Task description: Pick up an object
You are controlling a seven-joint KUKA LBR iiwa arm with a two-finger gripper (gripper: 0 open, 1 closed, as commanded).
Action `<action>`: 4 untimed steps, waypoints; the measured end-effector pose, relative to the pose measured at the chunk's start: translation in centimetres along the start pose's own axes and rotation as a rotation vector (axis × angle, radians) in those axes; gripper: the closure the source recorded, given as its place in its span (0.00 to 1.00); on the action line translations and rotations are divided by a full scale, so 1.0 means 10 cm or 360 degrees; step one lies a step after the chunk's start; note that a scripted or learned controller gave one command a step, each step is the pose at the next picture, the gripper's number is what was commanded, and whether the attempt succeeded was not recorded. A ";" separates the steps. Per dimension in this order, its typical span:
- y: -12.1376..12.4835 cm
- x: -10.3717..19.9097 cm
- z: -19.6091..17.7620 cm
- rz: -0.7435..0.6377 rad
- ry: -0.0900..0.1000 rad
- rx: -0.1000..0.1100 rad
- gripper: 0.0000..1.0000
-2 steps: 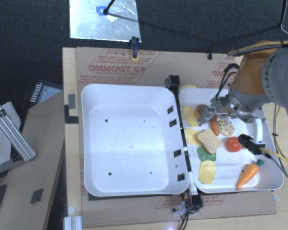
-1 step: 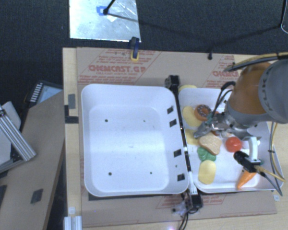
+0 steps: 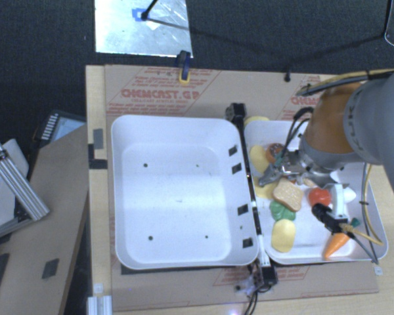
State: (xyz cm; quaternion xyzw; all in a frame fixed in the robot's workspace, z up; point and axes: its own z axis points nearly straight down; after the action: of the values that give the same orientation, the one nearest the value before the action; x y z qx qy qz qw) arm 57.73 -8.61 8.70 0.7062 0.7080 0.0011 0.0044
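The carrot (image 3: pixel 337 243) lay nearest, at the right bin's (image 3: pixel 375 216) front edge, beside a yellow lemon-like piece (image 3: pixel 283 234) and a bread slice (image 3: pixel 287 195). These toy foods looked light, stiff and smooth; the carrot's thick middle seemed the best hold. The arm (image 3: pixel 354 120) bent low over that bin, its jaws (image 3: pixel 274 174) near the slice; I could not tell their state.
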 end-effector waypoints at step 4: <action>0.54 1.34 -1.36 -0.0017 0.0012 -0.0009 1.00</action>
State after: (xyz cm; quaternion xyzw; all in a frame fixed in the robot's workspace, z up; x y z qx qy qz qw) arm 62.96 4.86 22.30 0.7023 0.7119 0.0057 0.0038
